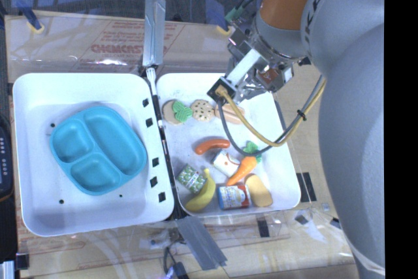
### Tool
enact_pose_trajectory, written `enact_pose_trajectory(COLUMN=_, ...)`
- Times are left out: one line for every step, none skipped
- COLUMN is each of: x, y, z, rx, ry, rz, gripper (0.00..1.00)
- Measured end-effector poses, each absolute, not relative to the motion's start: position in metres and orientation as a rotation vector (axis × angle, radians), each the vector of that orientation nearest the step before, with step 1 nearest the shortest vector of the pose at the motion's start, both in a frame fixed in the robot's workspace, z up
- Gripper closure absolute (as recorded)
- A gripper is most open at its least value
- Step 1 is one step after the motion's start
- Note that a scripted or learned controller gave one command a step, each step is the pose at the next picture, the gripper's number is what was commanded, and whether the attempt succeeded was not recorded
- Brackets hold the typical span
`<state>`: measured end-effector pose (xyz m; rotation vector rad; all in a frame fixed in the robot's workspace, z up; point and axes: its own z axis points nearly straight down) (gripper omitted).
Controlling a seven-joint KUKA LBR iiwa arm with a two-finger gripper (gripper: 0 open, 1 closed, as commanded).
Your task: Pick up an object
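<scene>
The right bin (285, 170) holds several toy foods. Along its back lie a round biscuit with a green top (176, 112), a chocolate-chip cookie (203, 110) and a pale bun-like piece (233, 114). Further forward are a red sausage (212, 145), a carrot (242, 167), a small white carton (224, 159), a green can (191, 178), a banana (204, 195), a small tin (232, 197) and a tan potato-like piece (260, 191). My gripper (258, 80) hangs over the back of the right bin, above the pale piece. I see nothing held in it.
The left bin (26, 140) holds a blue divided plate (98, 148). A ridge with black clips (157, 140) separates the two bins. My grey arm (339, 75) covers the right side of the bench.
</scene>
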<state>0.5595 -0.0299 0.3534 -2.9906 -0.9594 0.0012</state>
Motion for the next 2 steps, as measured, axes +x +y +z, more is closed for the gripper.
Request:
enact_pose_trajectory(x=0.575, y=-0.001, z=0.321, rx=-2.828, ry=-1.357, rz=0.01, gripper=1.0)
enact_pose_trajectory(x=0.541, y=0.101, z=0.383, rx=-2.436, ry=-1.983, rz=-0.003, gripper=1.0)
